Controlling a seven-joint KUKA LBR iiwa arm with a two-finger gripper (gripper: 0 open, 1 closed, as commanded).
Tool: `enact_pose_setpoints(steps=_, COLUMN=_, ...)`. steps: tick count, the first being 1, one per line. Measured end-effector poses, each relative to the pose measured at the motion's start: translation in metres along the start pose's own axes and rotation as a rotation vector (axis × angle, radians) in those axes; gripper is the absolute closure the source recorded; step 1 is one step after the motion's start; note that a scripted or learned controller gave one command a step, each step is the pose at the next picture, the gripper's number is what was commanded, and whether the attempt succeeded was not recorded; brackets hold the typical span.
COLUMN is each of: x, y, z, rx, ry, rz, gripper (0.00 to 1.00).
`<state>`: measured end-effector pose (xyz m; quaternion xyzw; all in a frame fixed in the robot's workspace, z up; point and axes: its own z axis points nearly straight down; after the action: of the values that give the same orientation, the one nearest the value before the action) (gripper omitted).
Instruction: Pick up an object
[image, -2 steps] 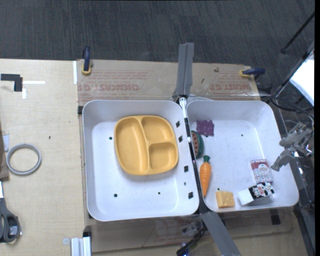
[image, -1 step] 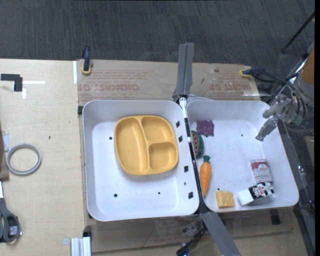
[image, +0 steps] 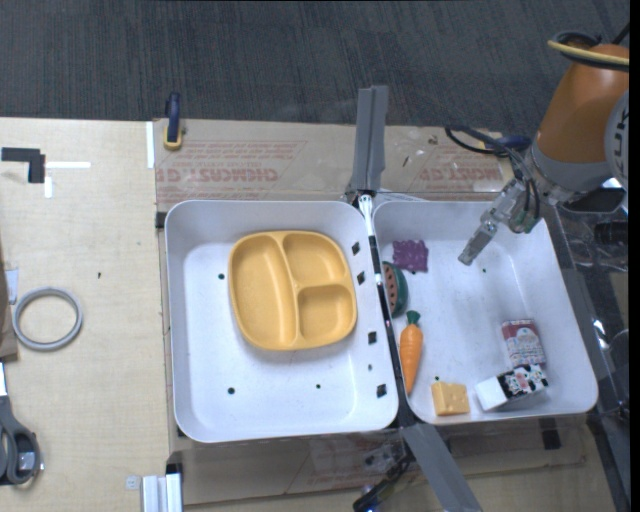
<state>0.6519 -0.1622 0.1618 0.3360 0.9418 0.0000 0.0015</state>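
Cheese wedge (image: 450, 399) clear; gripper (image: 473, 249) fingers indistinct.

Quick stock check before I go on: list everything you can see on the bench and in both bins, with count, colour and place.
divided plate: 1, yellow, left bin
bins: 2, white, side by side
grapes: 1, purple, right bin, rear left
watermelon slice: 1, red-green, right bin's left wall
carrot: 1, orange, right bin
cheese block: 1, yellow, right bin front
can: 1, red-white, right bin
carton: 1, black-white, right bin front
tape roll: 1, grey, bench left
claw: 1, grey, over right bin

Robotics lab, bench (image: 80, 200), 2 white bins (image: 190, 330)
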Motion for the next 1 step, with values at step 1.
enact_pose_setpoints(steps=1, x=0.0643, y=0.0209, z=0.014, rx=0.002, ry=0.002, rz=0.162, gripper=0.0)
